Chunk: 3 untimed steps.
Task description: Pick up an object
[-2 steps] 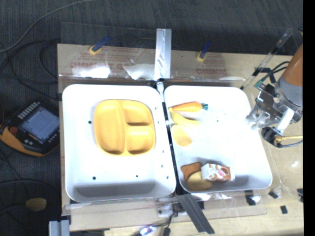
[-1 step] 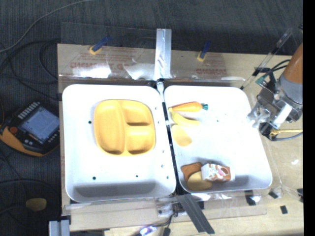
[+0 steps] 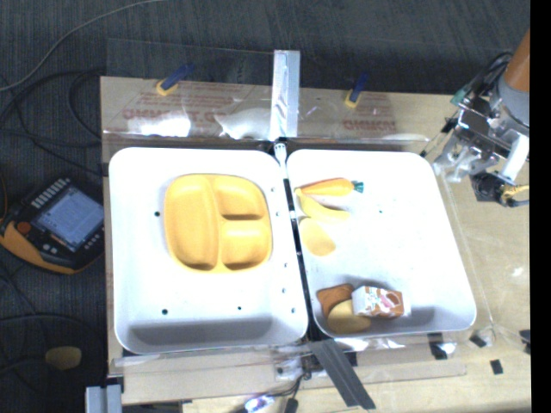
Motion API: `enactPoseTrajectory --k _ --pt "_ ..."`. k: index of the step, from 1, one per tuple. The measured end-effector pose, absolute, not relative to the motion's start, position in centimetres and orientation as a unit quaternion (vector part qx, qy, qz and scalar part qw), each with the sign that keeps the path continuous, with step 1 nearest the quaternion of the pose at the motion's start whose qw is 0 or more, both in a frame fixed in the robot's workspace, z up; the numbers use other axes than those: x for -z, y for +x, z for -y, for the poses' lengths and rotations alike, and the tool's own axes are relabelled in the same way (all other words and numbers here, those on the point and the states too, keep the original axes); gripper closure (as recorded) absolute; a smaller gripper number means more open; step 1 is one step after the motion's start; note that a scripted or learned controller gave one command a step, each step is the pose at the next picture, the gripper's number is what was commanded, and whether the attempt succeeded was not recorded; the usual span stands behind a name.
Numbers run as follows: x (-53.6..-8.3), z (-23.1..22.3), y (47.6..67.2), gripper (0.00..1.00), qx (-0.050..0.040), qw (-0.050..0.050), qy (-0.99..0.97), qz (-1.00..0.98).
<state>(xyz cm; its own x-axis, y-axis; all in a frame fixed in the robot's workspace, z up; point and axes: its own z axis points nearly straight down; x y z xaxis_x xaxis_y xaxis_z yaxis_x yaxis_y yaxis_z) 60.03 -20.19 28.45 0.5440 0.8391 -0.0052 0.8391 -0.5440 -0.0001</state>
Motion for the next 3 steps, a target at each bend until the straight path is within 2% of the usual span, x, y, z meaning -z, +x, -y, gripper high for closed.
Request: enactPoseTrajectory --k 1,2,3 --pt "-36.8 15.7 61.4 1.00 0.0021 0.001 0.927 -0.375" --pt "-25.8 13.1 60.9 1.00 0.0019 -0.001 0.864 -0.503" --pt "-33.8 13.4 58.9 1.00 0.0016 0.001 0.793 -0.610"
